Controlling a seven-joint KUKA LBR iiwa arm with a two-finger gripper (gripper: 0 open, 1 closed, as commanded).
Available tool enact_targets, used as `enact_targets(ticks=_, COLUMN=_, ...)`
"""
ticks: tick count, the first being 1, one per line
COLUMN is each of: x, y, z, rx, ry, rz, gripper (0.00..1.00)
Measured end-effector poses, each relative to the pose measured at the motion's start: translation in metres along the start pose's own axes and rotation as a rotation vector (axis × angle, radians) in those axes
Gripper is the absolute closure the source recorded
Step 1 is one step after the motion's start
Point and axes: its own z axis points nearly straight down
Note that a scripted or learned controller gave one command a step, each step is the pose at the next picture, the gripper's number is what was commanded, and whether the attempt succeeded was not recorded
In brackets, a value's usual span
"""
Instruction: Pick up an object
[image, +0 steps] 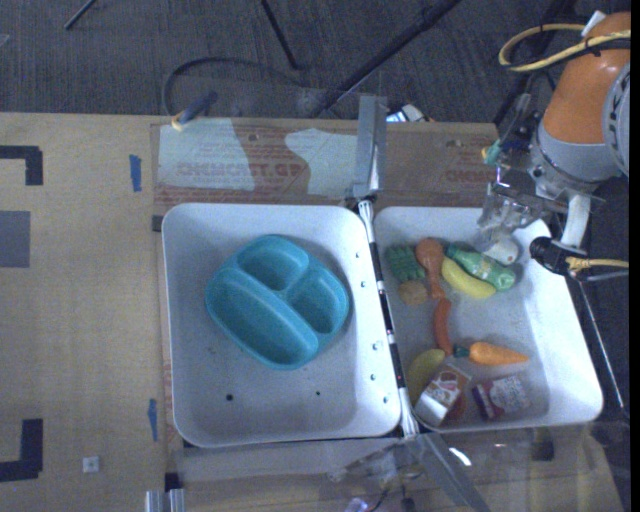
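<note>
The divided plate (278, 299) is teal, in a white bin (190, 300). A yellow banana (466, 281) lies beside an orange carrot (497, 353). The table (80, 300) is tan.

Lying across the top: dark grey carpeted floor (120, 45), crossed by black tripod legs (400, 40) and a looping black cable (215, 75). Spreading below: a tan bench top (80, 300), carrying black square markers (22, 165), bits of blue tape (135, 172) and a pale cardboard sheet (260, 160).
</note>
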Motion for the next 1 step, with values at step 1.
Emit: enact_targets(ticks=1, x=0.0019, y=0.0004, z=-0.0102, rx=-0.002, ry=-0.002, rz=-0.005, gripper=1.0)
